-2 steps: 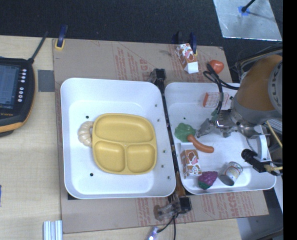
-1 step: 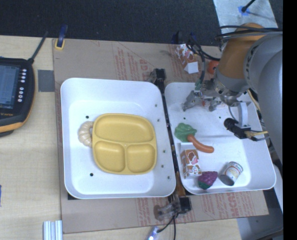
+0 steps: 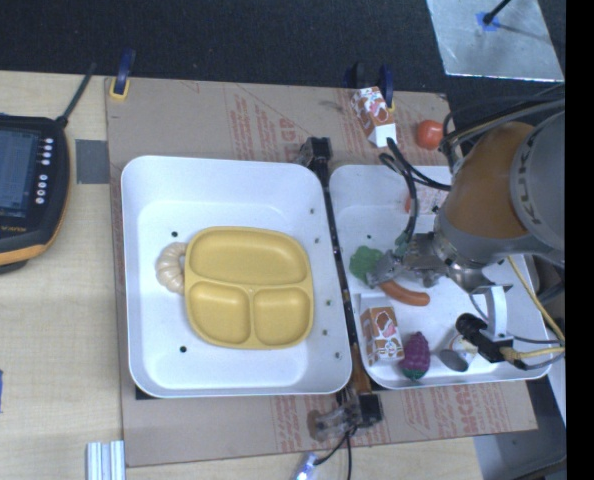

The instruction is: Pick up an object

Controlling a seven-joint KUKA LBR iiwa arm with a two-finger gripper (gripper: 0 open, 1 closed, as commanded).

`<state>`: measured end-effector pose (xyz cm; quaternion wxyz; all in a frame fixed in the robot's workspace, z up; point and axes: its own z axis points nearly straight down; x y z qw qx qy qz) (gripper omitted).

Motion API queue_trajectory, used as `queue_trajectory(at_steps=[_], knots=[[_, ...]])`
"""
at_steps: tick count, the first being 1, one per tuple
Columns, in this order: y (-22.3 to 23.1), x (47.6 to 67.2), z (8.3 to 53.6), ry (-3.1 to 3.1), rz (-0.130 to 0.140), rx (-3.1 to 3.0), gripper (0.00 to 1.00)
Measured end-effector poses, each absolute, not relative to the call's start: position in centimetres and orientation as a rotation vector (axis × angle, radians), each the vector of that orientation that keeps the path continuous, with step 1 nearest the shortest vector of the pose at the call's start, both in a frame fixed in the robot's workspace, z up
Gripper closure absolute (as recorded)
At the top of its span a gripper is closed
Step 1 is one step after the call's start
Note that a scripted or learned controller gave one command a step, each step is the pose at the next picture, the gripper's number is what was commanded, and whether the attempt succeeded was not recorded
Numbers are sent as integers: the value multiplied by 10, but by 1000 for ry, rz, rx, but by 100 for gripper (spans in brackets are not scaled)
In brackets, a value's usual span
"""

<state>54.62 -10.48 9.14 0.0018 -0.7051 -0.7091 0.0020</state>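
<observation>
- I have the hand (image 3: 395, 265) low in the right bin (image 3: 507, 368), at the bin's left side; the arm (image 3: 497, 193) covers the bin's upper right.
- Nearest candidate is the sausage (image 3: 405, 293): it lies just below the hand, nearly touching in this view. Long axis runs roughly left to right, slightly tilted down toward the right.
- The green piece (image 3: 366, 262) sits just left of the hand, touching or all but touching it.
- I cannot tell from this slant whether the hand is wide or narrow; dark parts blur together. I see nothing clearly held.
- Further below the hand: a small printed box (image 3: 382, 332) and a purple piece (image 3: 416, 356), both near the bin's lower edge.
- Surface: smooth white bin floor, flat; I judge the sausage could roll or slide if nudged.
- Room: tight to the left, where the bin wall and the left bin (image 3: 147, 268) with its yellow tray (image 3: 247, 286) stand; more open floor to the hand's right.
</observation>
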Motion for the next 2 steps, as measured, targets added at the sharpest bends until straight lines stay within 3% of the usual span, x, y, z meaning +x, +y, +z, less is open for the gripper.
queue_trajectory(at_steps=[1, 2], knots=[[-106, 546, 102, -2228, 10, -2208, 100], [-53, 647, 192, -2226, 2, -2215, 100]])
